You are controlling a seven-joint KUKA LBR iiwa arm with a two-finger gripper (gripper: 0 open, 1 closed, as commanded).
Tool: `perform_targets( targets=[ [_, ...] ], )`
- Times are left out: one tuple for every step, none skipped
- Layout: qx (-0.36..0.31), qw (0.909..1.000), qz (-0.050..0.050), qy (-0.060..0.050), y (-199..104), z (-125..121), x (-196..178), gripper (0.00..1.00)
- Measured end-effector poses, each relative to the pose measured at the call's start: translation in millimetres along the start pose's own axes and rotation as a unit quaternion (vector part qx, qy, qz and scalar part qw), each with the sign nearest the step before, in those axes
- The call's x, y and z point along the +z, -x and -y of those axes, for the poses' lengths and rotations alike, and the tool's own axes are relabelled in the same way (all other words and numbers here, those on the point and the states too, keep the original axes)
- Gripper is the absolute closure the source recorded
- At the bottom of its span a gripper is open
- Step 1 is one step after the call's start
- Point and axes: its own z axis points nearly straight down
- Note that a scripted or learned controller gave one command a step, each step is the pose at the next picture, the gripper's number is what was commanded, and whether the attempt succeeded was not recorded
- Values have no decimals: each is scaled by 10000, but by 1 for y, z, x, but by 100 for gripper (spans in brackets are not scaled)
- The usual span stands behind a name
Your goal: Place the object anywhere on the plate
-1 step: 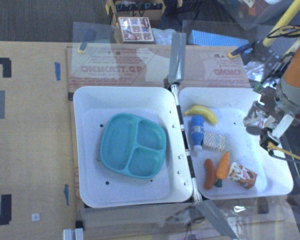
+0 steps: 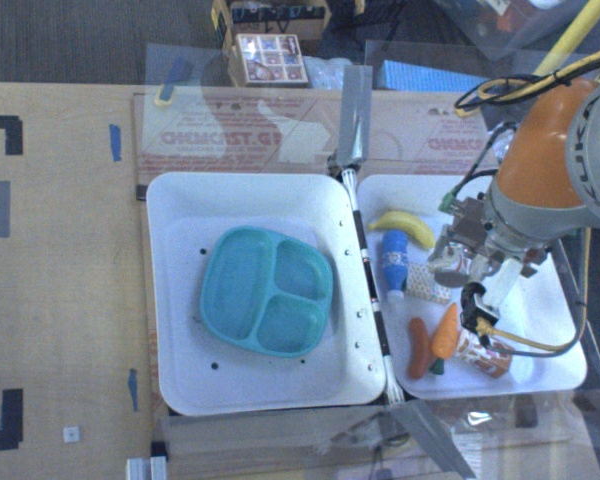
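**Ref. landmark:** blue bottle [image 2: 394, 263], lying lengthwise in right bin [image 2: 552, 320], close to that bin's left wall.

1. Plate [image 2: 267, 290]: teal, 3 compartments, lying flat. It sits left of blue bottle, across the divide between the bins, approx. centred in left bin [image 2: 172, 298].
2. Banana [image 2: 404, 227]: yellow, just beyond blue bottle's far end and slightly right. Touching or not: can't tell.
3. Speckled pad [image 2: 426, 286]: just right of blue bottle's near half, very close to it.
4. Red sausage-shaped item [image 2: 418, 348]: on near side of blue bottle, slightly right, apart from it, lying lengthwise.
5. Carrot [image 2: 445, 333]: near-right of blue bottle, directly beside item 4. Orange body is tilted, green end toward bin's near wall.
6. Brown can [image 2: 486, 357]: further right and nearer than blue bottle, on its side, just past carrot.
7. Gripper [image 2: 465, 264]: right of blue bottle, over right bin, approx. above right edge of speckled pad and carrot's upper tip. Arm [image 2: 570, 183] enters from the right, w/ orange band [image 2: 542, 148] up-right of blue bottle. Whether gripper is spread or closed: can't tell, detail too blurred.
8. Task obj.: can't tell which item is meant. All 6 loose items, blue bottle incl., lie in right bin, well apart from plate.
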Motion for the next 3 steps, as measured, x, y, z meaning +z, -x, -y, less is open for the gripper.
perform_targets(
  targets=[
    [-333,9994,0,-2,-53,35,0,100],
    [-580,9983,0,23,-124,58,0,100],
    [-1733,9849,2,26,-187,63,17,100]
  ],
)
